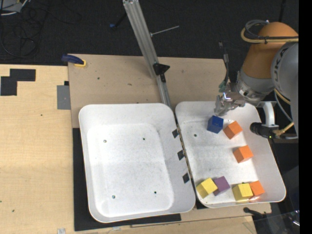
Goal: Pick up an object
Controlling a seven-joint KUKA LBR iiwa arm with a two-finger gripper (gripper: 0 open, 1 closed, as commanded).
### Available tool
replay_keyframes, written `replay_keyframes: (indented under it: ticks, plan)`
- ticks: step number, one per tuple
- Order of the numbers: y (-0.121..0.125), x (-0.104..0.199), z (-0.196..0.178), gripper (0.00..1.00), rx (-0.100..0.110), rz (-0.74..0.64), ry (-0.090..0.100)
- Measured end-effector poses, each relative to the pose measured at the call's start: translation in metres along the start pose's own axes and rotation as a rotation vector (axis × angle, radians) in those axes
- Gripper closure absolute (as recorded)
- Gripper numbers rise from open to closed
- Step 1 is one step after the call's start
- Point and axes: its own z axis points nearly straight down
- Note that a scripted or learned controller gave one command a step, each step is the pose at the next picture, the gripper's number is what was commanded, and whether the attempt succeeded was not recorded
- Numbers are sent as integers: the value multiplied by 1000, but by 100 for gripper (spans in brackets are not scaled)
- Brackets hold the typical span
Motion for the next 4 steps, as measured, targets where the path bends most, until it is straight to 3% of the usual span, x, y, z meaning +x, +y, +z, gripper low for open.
replay_keyframes:
  ticks: [1, 2, 4]
  plan:
    - [1, -2, -53, 100, -2, -4, -1]
    - [-18, 52, -63, 100, 5, -3, 3]
    - [-49, 145, -43, 100, 8, -3, 3]
